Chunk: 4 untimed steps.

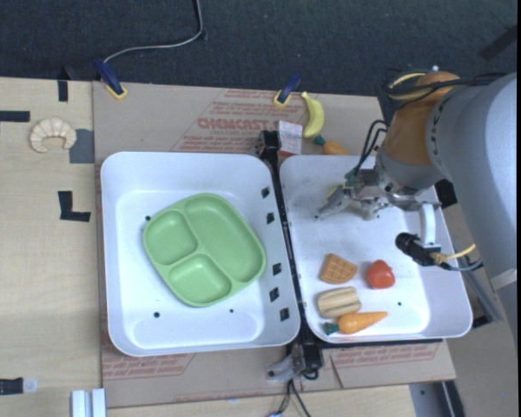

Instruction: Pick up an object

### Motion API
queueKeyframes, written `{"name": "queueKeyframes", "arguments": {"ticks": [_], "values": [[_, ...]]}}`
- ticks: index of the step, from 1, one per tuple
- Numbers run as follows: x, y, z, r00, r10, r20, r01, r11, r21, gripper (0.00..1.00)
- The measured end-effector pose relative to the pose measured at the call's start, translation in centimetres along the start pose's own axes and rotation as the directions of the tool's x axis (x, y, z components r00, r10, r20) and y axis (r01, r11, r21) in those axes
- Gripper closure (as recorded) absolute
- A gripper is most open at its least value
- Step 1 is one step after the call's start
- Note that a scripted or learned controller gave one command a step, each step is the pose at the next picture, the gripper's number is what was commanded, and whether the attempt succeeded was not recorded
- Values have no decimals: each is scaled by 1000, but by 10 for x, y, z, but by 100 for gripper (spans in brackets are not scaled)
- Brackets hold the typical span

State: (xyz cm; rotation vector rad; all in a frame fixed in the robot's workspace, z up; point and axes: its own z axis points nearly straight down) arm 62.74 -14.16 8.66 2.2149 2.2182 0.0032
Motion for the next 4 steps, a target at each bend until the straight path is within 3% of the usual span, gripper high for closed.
{"name": "queueKeyframes", "arguments": {"ticks": [1,2,3,4], "values": [[28,-88,0,1000,2,-3,-2,1000,5,0],[41,14,1,1000,-1,-2,1,1000,2,0],[38,38,3,1000,3,-6,-2,1000,26,0],[43,37,3,1000,6,0,-6,1000,23,0]]}}
